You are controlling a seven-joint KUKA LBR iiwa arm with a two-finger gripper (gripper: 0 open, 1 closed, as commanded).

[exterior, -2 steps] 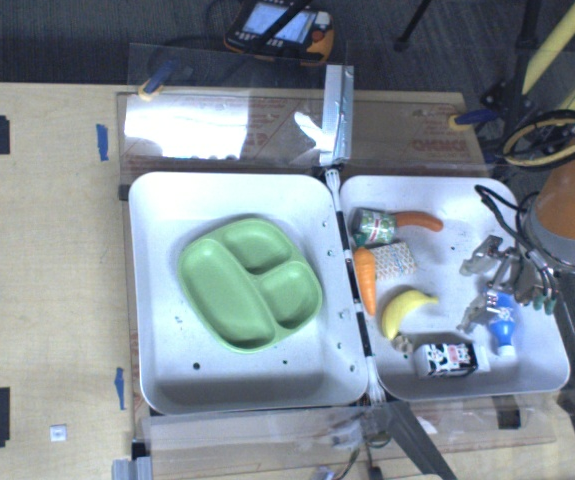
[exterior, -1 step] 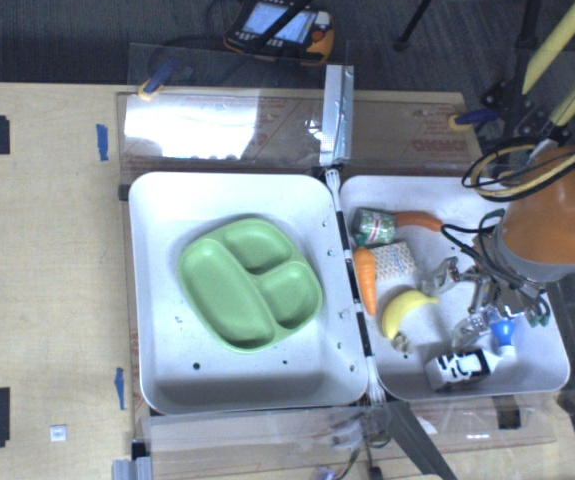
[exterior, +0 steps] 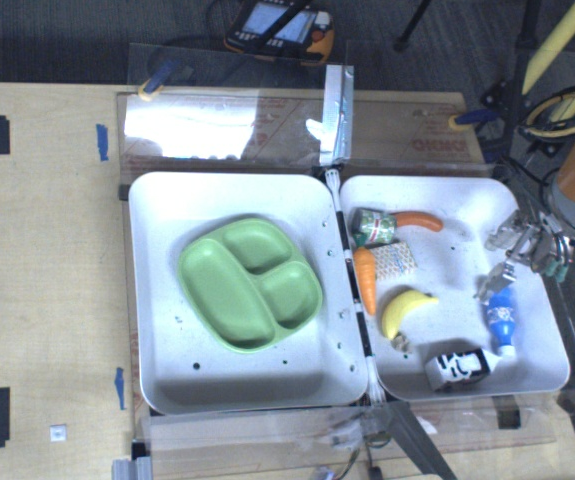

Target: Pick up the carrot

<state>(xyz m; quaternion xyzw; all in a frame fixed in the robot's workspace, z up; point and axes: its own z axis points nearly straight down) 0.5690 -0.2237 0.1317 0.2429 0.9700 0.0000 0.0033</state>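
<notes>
Carrot [exterior: 366,279] in right bin [exterior: 537,373], lying lengthwise hard against its left wall, tip toward the front; touching or just beside banana [exterior: 404,311] on its right; green can [exterior: 375,228] just behind it, w/ an orange chili-like piece [exterior: 419,221] beside the can; patterned pouch [exterior: 395,261] next to carrot; black-white item [exterior: 459,364] near front. Gripper [exterior: 523,251] at far right edge of same bin, above blue-white bottle [exterior: 502,320], well apart from carrot; nothing seen held; finger gap — can't tell. Green divided plate [exterior: 250,283] in left bin [exterior: 157,268].
</notes>
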